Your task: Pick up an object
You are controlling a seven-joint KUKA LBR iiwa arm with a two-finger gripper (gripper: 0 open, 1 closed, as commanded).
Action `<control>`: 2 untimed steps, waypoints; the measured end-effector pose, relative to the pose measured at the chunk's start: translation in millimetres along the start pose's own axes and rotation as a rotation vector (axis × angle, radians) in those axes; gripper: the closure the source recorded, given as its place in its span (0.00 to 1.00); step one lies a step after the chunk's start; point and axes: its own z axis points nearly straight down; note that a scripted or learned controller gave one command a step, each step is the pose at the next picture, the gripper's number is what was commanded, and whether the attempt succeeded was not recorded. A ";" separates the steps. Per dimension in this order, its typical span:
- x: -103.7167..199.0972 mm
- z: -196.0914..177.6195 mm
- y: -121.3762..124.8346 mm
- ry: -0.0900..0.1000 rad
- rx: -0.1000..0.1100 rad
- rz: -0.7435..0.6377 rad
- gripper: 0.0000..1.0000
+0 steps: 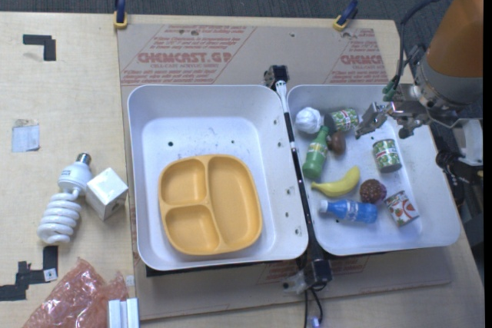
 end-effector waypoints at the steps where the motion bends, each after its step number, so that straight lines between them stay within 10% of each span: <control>1: -6.4 125.7 -5.3 0.000 0.000 0.002 0.00; 2: 12.1 142.4 -71.5 0.001 0.000 0.003 0.00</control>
